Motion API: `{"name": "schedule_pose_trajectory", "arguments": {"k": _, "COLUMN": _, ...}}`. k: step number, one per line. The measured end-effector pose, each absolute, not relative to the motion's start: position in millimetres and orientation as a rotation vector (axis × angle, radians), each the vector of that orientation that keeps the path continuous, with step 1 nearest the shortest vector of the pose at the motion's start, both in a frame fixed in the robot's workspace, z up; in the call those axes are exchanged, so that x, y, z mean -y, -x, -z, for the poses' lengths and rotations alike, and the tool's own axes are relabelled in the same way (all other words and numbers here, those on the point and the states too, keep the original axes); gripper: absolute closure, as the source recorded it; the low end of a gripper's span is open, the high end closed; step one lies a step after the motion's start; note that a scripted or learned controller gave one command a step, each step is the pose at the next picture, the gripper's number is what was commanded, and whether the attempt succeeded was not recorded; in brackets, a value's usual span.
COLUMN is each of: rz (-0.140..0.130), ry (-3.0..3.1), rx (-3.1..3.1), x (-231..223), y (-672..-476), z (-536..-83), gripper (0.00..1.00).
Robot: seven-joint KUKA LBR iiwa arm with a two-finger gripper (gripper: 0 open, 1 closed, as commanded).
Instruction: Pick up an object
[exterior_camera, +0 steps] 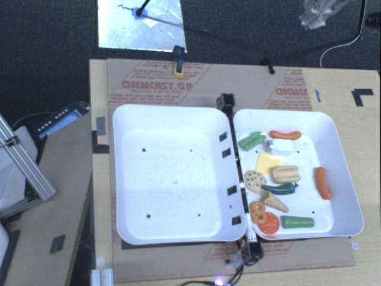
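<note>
One claw: we see it raised high, blurred; we cannot tell its grip.
Right bin: well below the claw.
Toy food: inside it.

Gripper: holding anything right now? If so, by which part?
Nothing is held. The gripper is up above the bench, well clear of the right bin, with nothing between its fingers.

Robotics lab — white bins, taped bench, cables
</note>
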State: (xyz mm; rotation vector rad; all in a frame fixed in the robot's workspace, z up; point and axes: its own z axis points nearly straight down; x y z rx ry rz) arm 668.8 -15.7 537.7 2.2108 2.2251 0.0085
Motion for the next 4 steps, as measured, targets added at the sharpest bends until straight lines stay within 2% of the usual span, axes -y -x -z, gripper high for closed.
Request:
{"name": "schedule_pose_trajectory", "arguments": {"k": 1, "rz": 0.004, "ry": -2.229, "rx": -2.213, "x": 109, "y": -641.9, "z": -505, "gripper": 1.0}}
{"name": "schedule_pose_trajectory", "arguments": {"k": 2, "rz": -0.007, "ry": -2.211, "rx": -2.223, "x": 80, "y": -669.4, "z": -537, "gripper": 1.0}}
{"name": "schedule_pose_trajectory", "arguments": {"k": 3, "rz": 0.004, "ry": -2.23, "rx": -2.209, "x": 189, "y": -637.8, "z": -518, "gripper": 1.0}}
{"name": "schedule_pose_trajectory", "arguments": {"k": 4, "rz": -0.002, "ry": -2.217, "rx": -2.217, "x": 208, "y": -669.2, "z": -536, "gripper": 1.0}}
